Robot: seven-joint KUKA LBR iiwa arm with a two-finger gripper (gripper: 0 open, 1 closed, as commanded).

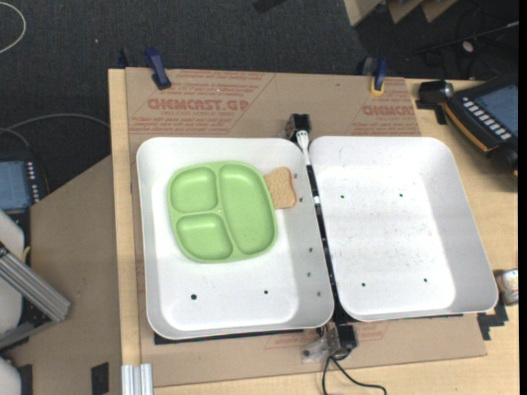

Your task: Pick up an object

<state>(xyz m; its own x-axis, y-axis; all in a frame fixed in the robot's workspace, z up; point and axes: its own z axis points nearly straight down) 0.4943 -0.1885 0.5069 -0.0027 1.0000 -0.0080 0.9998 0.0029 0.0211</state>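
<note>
Resting on a cardboard-covered bench (247, 97) printed "CHEMCAST", two white bins: the left bin (165, 295) holds a green divided plate (221, 212) toward its far edge, a tan sponge-like piece (282, 188) touching its right rim; right bin (395, 220).

Two shallow white bins sit side by side on one table (123, 220): the left bin (165, 286) and the right bin (395, 229). In the left bin lie two things: one green divided plate (221, 212) with three compartments, and one tan, toast-like slab (282, 188) touching the plate's right edge. At the table's far edge are two clamps, a blue clamp (156, 67) and a blue-and-yellow clamp (378, 76).
</note>
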